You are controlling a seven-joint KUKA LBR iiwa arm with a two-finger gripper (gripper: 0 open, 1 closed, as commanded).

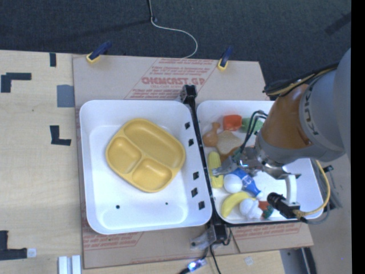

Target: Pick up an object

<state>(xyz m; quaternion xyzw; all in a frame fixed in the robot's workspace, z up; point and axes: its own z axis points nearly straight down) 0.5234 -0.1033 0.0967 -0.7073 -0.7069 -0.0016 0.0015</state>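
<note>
The arm is down over the right bin [317,174], end effector [242,167] buried in the toy pile, and from this angle I cannot tell whether it is open, closed or gripping anything (the wrist blocks the view). Candidates all sit packed together in that bin's left half: a white ball [232,183] right beside the end effector, a blue piece [249,184] touching it, a yellow banana [234,202] nearer the front wall, a second white ball [248,208] beside the banana, an orange-red block [231,121] toward the back.

My read: these look like light, hard plastic toys, stiff, smooth, prone to squirting sideways. The ball is round and slippery, so it wants a grip squarely across its widest part. The banana offers a narrower body, best taken across its middle. Crowding is the hazard; neighbours may jam it.

Left bin [91,170] holds a yellow divided plate [145,154], well apart from the action on the worktop.
</note>
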